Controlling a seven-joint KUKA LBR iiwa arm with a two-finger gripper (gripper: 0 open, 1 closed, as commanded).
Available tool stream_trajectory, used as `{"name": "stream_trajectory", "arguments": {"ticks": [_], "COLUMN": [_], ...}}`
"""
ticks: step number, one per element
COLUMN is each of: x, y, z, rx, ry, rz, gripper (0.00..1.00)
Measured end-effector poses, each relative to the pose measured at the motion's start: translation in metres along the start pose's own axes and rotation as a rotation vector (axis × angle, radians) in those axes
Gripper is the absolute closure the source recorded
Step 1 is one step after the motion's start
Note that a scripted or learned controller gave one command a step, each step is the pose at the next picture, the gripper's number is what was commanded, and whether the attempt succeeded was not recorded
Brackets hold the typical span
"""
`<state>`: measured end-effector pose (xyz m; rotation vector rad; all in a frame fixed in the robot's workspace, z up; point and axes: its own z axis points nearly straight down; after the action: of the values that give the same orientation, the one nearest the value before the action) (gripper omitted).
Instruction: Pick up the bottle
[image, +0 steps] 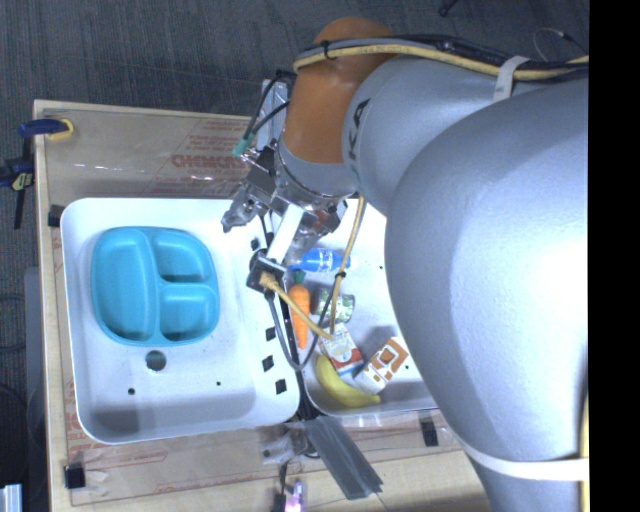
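Over the divide between the two white bins, the end effector hung low, with the grey arm bulking in from the right and covering most of the right bin. From where I stood I could not tell how far open it was or whether it had hold of anything; the wrist and its fittings blocked the view.

The bottle, clear with a blue label, lay on its side in the right bin, close to the wall it shares with the left bin. It sat just beside and below the end effector, apart from it as far as I could judge. A carrot lay just beside the bottle, with a banana and a small carton farther along the same bin. That crowding probably explained the tight approach near the wall, since a wide reach would have knocked the neighbours.

The left bin held a blue divided tray and a small dark round thing, both well apart from the work. Both bins stood on the table. I judged the pick not yet made.
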<state>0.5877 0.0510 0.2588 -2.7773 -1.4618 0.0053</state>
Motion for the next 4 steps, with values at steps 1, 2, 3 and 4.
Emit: {"name": "stream_trajectory", "arguments": {"ticks": [1, 2, 3, 4], "x": [-0.012, -0.120, -0.151, -0.151], "y": [0.004, 0.062, 0.100, 0.099], "z": [0.069, 0.029, 0.168, 0.158], "rx": [0.002, -0.003, 0.000, 0.001], "ry": [-0.002, 0.000, 0.000, -0.001], "rz": [0.040, -0.164, -0.211, -0.214], "gripper": [0.00, 0.00, 0.00, 1.00]}}
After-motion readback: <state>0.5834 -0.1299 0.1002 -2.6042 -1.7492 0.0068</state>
